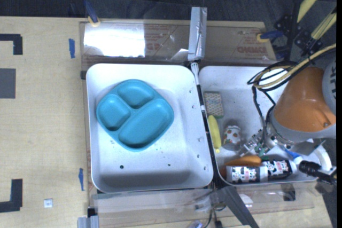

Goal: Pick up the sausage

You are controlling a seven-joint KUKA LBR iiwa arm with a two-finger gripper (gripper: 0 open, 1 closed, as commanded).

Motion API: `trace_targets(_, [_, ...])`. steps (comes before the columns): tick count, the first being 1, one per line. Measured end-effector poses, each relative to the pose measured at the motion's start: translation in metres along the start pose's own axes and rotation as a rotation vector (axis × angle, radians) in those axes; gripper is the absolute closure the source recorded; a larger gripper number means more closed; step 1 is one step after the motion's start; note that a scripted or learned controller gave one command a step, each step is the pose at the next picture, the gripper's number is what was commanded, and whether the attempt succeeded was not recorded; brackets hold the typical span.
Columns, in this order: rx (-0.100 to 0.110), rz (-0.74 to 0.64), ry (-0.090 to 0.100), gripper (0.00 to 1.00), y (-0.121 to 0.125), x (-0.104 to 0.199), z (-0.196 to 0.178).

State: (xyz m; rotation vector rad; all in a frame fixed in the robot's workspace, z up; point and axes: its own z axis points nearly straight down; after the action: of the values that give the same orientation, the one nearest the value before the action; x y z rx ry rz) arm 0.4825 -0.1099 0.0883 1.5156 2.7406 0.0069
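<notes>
Bins: you have 2 white bins side by side; the left bin (107, 157) carries a blue divided plate (134, 113), the right bin (235, 75) carries the small items.

Sausage: take the orange-brown piece (245, 160) low in the right bin as the target, judged by colour and shape; it lies just above a black-and-white bottle (260, 172) and may touch it.

Sausage axis: long axis runs roughly left-right, tilted slightly up at the right end.

Gripper: the gripper (258, 145) sits at the end of the arm (304, 104), low over the right bin, just above and to the right of the sausage's right end.

Gripper state: you cannot tell open from closed; the metal parts are small and cluttered, and nothing is visibly held.

Key relation: the sausage lies down and to the left of the tool, close by; only 1 arm, so no choice of side.

Neighbours: a yellow banana-like piece (214, 131) stands along the left wall, a speckled round item (231, 136) sits between it and the gripper, and a patterned pad (213, 103) lies further back.

Risk, as a judgement: the bottle hugging the sausage's lower side leaves little room for a finger there; closing across the short width looks the likelier fit.
</notes>
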Motion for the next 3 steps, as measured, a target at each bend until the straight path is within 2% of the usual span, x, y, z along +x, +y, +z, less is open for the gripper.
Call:
trace_targets(1, [0.002,-0.482,0.003,1.0,0.022,-0.075,-0.059])
trace_targets(2, [0.002,-0.565,0.002,1.0,0.028,-0.013,0.001])
trace_targets(3, [-0.002,-0.561,0.0,1.0,0.029,-0.014,-0.01])
